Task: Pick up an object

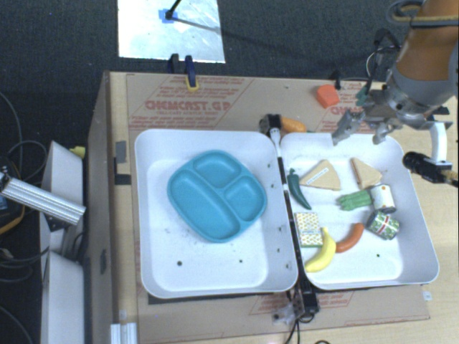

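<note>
My gripper (pixel 362 131) hangs over the far edge of the right bin (pixel 416 264), open, with its two fingers spread and nothing between them. Just below it in the bin lie two sandwich wedges, one at the left (pixel 323 177) and one at the right (pixel 366 171). Farther down sit a green toy (pixel 355 200), a small can (pixel 384 198), a second can (pixel 384 225), an orange sausage (pixel 350 238), a banana (pixel 323 252), a patterned box (pixel 308 228) and a green pepper (pixel 297 188).
The left bin (pixel 165 271) holds a blue divided plate (pixel 217 195). An orange block (pixel 327 95) and an orange toy (pixel 292 126) lie on the cardboard beyond the bins. A clamp (pixel 189 70) stands at the back left.
</note>
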Available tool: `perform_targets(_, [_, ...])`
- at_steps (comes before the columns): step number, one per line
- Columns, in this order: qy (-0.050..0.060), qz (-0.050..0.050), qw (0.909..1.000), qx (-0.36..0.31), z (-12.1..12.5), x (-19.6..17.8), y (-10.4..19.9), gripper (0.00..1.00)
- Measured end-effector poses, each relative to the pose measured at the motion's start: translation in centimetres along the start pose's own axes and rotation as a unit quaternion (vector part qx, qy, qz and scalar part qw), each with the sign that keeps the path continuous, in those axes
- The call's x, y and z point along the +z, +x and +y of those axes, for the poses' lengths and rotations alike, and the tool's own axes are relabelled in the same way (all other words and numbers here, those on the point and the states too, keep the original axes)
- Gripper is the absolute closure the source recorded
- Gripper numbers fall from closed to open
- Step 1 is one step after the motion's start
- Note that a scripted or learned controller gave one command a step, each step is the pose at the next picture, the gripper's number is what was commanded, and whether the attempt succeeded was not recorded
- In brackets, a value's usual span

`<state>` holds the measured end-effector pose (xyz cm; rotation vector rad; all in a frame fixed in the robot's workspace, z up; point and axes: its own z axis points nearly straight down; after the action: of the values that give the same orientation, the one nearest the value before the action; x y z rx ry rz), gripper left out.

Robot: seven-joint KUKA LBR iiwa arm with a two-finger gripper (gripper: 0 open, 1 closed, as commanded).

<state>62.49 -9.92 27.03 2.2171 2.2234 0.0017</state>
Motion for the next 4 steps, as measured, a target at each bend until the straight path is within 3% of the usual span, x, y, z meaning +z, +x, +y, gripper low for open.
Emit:
perform_targets(1, [0.002, 0.0, 1.0, 0.001, -8.0, 11.4, -5.4, 0.0])
perform_targets(2, [0.0, 0.0, 1.0, 0.001, -10.2, 18.6, -7.5, 0.0])
perform_targets(3, [-0.001, 0.0, 1.0, 0.001, -10.1, 17.5, -7.5, 1.0])
perform_targets(4, [-0.001, 0.0, 1.0, 0.001, -10.1, 17.5, -7.5, 0.0])
